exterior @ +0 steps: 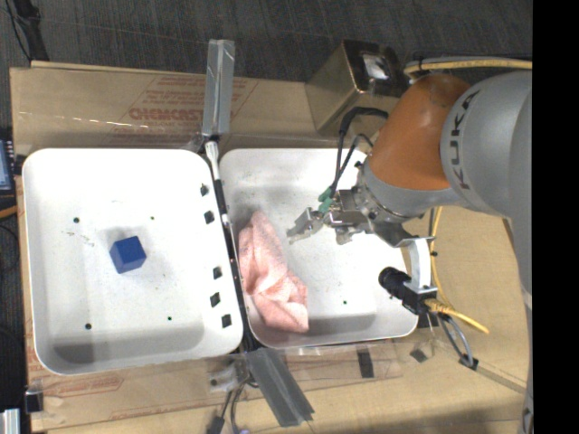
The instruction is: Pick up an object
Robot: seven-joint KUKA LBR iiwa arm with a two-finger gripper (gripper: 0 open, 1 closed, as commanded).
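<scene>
Cloth [270,277] below-left of gripper [302,228], apart

A dark grey carpeted floor [136,16] fills the far part of the scene. Flat brown cardboard [109,98] with red print lies under the bench area, its far edge running left to right. A small tan box [348,84] sits at the far side, right of centre. Light-coloured board [488,333] covers the near right corner.
</scene>
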